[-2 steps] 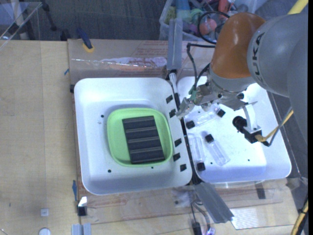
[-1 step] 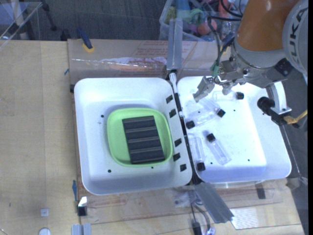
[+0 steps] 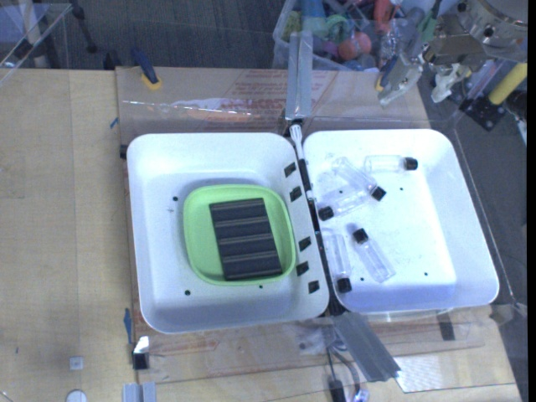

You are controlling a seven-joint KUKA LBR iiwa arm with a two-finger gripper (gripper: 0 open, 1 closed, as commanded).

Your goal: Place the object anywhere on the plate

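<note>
A light green square plate [image 3: 197, 249] lies in the left white bin [image 3: 151, 174]. A black ribbed rectangular block [image 3: 244, 239] rests flat on the plate, covering most of its middle. My gripper [image 3: 392, 80] hangs beyond the far edge of the right bin [image 3: 435, 266], high up and well away from the plate and the block. Nothing can be seen in it.
Several clear plastic vials with black caps [image 3: 360, 189] lie scattered in the right bin. A clear container of colourful toys [image 3: 352, 15] stands at the back. A row of black clips [image 3: 301, 224] runs along the divider between the bins. The wooden bench [image 3: 59, 224] spreads out to the left.
</note>
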